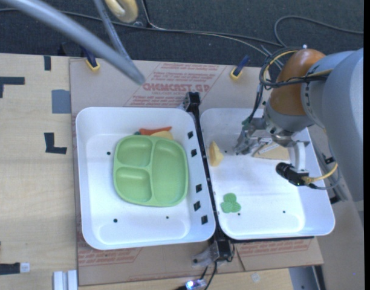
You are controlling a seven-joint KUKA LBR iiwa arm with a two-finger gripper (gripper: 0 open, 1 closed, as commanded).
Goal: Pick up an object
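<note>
Camera view: two white bins side by side on a cardboard sheet (173, 80) over the wooden bench (28, 162); left bin (91, 222) carries a green divided plate (152, 170) around its middle, slightly toward the far edge; an orange strip (155, 130) and a yellowish bit (165, 135) poke out from behind the plate's far edge; right bin (312, 222) has a pale yellow wedge (215, 153) at its left edge, just beside the divider; a small green leafy piece (230, 203) lies near its near-left corner, well apart from the wedge; a tan flat piece (274, 153) sits toward the far right of the right bin, partly hidden by the arm; gripper (248, 142) is low over the right bin's far half, between the wedge and the tan piece; whether its jaws are spread or pressed together I cannot tell; nothing visible between them; yellow clamps (92, 63) at the cardboard's far edge.
</note>
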